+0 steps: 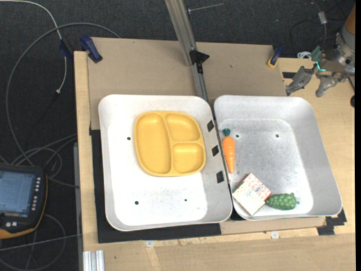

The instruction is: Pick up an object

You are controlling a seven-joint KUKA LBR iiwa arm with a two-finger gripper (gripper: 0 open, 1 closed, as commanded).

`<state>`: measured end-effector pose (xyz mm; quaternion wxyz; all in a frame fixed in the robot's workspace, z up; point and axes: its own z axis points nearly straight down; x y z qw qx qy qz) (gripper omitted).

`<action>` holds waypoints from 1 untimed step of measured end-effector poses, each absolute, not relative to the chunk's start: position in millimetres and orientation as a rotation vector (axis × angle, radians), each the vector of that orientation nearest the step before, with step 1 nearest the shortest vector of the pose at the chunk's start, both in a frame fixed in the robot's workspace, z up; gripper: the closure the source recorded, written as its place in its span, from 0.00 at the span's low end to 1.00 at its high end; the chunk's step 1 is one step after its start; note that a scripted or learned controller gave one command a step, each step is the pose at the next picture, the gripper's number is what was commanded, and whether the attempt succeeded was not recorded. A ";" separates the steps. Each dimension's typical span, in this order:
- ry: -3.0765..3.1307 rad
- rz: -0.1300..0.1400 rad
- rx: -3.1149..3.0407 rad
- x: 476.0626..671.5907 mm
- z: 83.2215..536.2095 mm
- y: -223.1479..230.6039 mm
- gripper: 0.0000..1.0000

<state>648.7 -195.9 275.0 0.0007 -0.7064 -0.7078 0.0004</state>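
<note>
- A tablet point(20, 199) lies far left of the left bin, off the bench, with cables looping above it.
- A blue clamp point(90, 48) sits on the bench's far left corner, up and left of the left bin.
- The left bin point(113, 168) holds a yellow tray point(169, 143) with three compartments, lying flat in the bin's upper middle.
- A metal post point(183, 27) rises at a slant from just above the seam where the left bin meets the right bin point(316, 151).
- A carrot point(228, 151) lies just right of the left bin, along the right bin's left wall, green top pointing away from the camera.
- A small box point(251, 193) lies tilted in the right bin's near left corner, below the carrot.
- A green grape bunch point(281, 201) lies just right of the box, near the front wall.
- The gripper point(312, 82) hangs above the right bin's far right corner, over the bench rather than the bin floor, well apart from carrot, box and grapes.
- Its two fingers point(297, 81) are spread apart with a clear gap between them; nothing sits in that gap and they touch nothing.
</note>
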 end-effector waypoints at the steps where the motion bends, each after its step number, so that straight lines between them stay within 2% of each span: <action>1: -2.223 0.002 -2.219 648.6 275.1 -196.0 0.00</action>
